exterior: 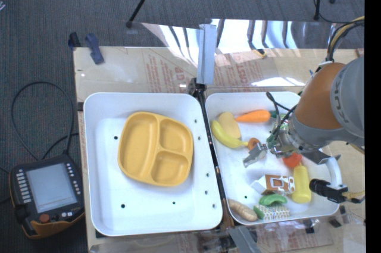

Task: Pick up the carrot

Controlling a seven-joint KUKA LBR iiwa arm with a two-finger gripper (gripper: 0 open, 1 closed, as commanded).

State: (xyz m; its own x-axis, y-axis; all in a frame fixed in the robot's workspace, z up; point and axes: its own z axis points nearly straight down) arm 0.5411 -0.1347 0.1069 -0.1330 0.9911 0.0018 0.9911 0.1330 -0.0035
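The gripper (257,155) hangs low over the middle of the right bin (238,198), its metal fingers parted a little with nothing between them; whether the tips touch the bin floor cannot be told. The grey arm (348,109) with its orange band crosses the bin's right side and hides part of what lies there, including much of a small red item (292,159). The carrot (254,116) lies apart from the gripper, near the bin's far wall: smooth, orange, tapered, its green end half hidden by dark cables. Just beside it sit a pale rounded piece (228,123) and a curved yellow banana (224,136). Nearer the front lie a yellow bottle (301,184), a small printed carton (277,183), a green item (272,200) and a tan oblong (244,209). In the left bin (104,198) rests a yellow, three-compartment plate (156,148).
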